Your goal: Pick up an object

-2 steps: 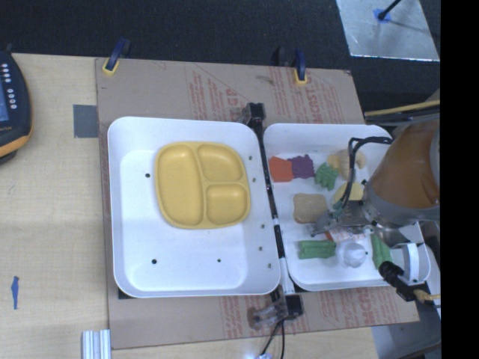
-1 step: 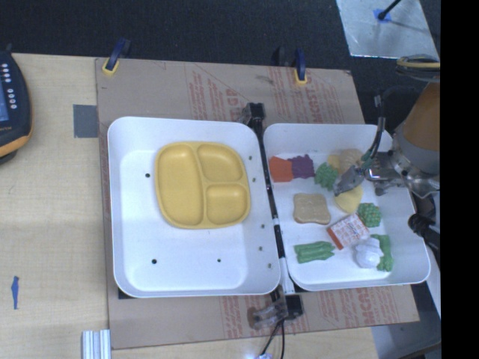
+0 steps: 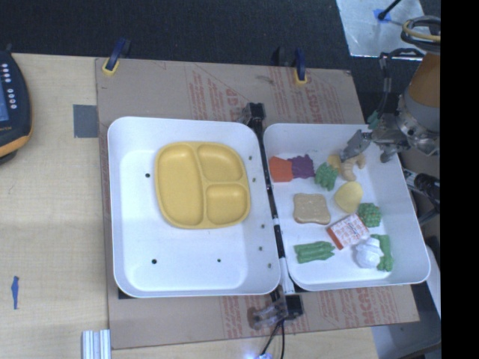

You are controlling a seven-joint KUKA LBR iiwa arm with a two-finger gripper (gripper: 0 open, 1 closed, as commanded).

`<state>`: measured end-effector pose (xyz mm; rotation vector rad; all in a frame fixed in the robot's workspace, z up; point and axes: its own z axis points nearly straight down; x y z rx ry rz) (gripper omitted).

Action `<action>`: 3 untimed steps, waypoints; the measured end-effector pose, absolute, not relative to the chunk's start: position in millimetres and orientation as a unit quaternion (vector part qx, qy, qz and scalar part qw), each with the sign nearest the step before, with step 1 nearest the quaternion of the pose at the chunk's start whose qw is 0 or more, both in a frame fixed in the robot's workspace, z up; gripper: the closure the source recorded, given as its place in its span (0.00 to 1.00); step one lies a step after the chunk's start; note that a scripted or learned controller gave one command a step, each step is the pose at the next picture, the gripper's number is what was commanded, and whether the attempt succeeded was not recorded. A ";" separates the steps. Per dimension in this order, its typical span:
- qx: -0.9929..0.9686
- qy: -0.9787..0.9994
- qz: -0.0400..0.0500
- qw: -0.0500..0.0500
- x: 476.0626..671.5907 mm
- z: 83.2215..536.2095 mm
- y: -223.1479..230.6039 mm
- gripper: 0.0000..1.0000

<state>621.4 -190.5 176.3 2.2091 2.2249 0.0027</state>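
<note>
Smooth yellow divided tray (image 3: 202, 183) in left bin (image 3: 127, 200); small plastic food shapes in right bin (image 3: 408, 223). Gripper (image 3: 358, 149) low over right bin's far edge, jaw state unclear.

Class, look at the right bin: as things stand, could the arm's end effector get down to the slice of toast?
Probably yes. The toast lies flat in the right bin with nothing on top of it, and the end effector hovers nearby over the same bin; only small toy foods sit around it.
</note>
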 end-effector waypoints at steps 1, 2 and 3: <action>0.707 0.708 -0.001 -0.003 555.6 89.5 -151.9 0.00; 0.705 0.709 0.001 0.005 638.8 110.9 -214.5 0.00; 0.705 0.710 0.001 0.002 659.1 95.3 -211.6 0.00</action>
